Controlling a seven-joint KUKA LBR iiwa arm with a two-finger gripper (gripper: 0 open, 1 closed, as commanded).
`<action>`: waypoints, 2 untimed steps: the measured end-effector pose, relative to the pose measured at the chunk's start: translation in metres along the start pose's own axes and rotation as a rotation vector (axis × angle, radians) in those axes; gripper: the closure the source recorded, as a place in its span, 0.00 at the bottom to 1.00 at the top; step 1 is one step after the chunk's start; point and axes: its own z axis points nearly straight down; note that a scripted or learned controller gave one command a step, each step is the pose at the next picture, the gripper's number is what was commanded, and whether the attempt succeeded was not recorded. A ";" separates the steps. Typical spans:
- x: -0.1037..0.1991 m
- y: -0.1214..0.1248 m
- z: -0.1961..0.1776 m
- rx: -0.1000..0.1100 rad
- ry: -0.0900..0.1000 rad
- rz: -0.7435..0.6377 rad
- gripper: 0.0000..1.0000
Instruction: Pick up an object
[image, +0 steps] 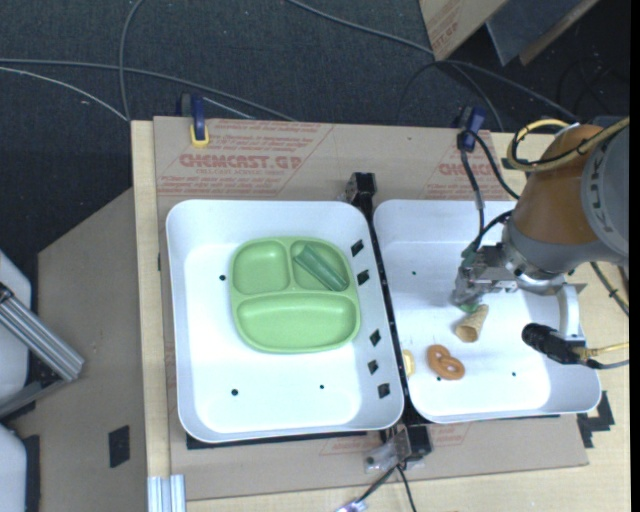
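— Where's the object from your end?

— I see a tan cone-shaped piece (471, 323) in the right bin (420, 250), just below the gripper (470, 290). An orange pretzel-shaped toy (446, 362) lies near it, toward the front rim.

— Are the jaws on it?

— They sit right above the cone's upper end, close or touching; I cannot tell how far open they are, or whether they grip it.

— And the rest?

— The left bin (200, 330) holds a green divided plate (295, 296); both bins rest on the surface (150, 250)
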 end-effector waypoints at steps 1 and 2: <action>0.007 0.002 -0.046 -0.005 -0.002 -0.003 1.00; 0.012 0.003 -0.110 -0.008 -0.003 -0.003 1.00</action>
